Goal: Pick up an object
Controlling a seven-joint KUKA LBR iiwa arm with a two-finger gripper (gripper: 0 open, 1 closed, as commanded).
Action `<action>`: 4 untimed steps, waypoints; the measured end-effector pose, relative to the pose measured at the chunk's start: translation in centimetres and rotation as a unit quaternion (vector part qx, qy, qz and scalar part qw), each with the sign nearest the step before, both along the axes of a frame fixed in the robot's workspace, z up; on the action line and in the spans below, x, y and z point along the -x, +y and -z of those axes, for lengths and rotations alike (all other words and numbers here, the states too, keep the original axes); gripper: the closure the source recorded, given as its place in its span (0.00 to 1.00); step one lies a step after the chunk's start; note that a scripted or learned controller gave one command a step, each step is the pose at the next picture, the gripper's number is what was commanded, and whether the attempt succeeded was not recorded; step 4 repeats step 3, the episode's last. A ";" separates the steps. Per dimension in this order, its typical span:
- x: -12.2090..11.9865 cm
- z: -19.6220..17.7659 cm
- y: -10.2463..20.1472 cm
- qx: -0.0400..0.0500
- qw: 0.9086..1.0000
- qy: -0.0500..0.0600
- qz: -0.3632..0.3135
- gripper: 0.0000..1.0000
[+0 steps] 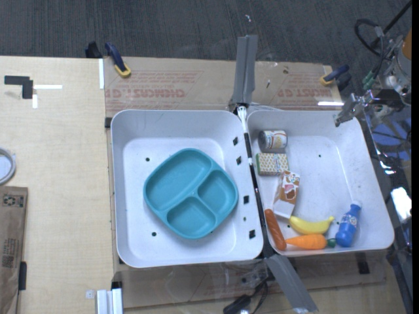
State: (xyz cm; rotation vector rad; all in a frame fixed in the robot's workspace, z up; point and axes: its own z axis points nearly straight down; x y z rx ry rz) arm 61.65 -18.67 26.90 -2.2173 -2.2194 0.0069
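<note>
Beyond the right bin (366,175) rim, the gripper (350,110), state unclear, above bare floor.

A pale wooden bench top (52,149) is stretching across the left, with a sheet of printed brown cardboard (177,87) lying on it just behind the two bins. Beyond the cardboard, dark grey carpeted floor (163,12) is filling the far side. Blue-and-yellow clamps (116,60) (one at each far corner) are gripping the cardboard.
</note>
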 end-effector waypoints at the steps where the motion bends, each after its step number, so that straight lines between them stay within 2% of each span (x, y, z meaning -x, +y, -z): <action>1: 9.6 15.6 -2.0 -0.001 1.000 0.000 -0.021 0.00; 2: 9.2 18.1 3.3 -0.001 0.997 0.000 -0.074 0.00; 4: 9.3 18.0 4.4 -0.001 0.997 0.000 -0.073 0.00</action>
